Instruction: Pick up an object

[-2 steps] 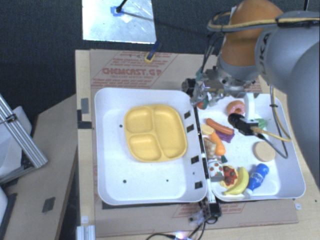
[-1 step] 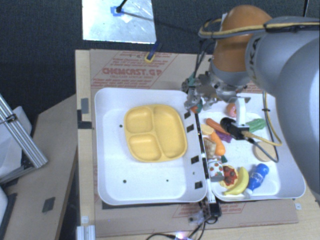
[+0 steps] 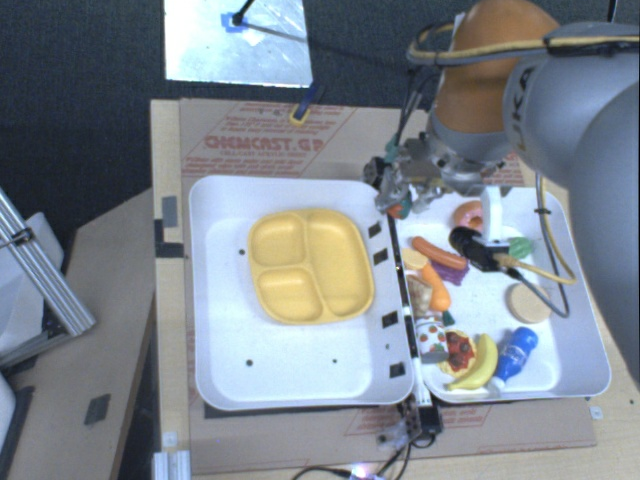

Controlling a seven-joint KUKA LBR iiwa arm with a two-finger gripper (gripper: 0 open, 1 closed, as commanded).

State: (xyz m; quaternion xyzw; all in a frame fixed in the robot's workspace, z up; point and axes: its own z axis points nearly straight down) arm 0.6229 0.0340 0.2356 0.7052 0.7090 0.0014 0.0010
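The grey arm (image 3: 565,108) reached in from the right, and its wrist hung over the far left corner of the right bin (image 3: 572,343), hard by the wall it shared with the left bin (image 3: 220,318). Were the jaws apart or together? That could not be told, since the wrist hid them from above. A small red piece (image 3: 400,208) sat just under them at the bin's edge. Close by lay the orange sausage-shaped toy (image 3: 440,253), its long axis running from upper left to lower right in the view, with a pink ring (image 3: 467,213) just beyond it. At the near end the banana (image 3: 478,363) curved from upper right down to lower left. The blue bottle (image 3: 514,351) lay just beside it on much the same slant, its pale end toward the near wall. A tan disc (image 3: 527,303) lay flat a little above the bottle. Over in the left bin sat a yellow divided plate (image 3: 300,238).
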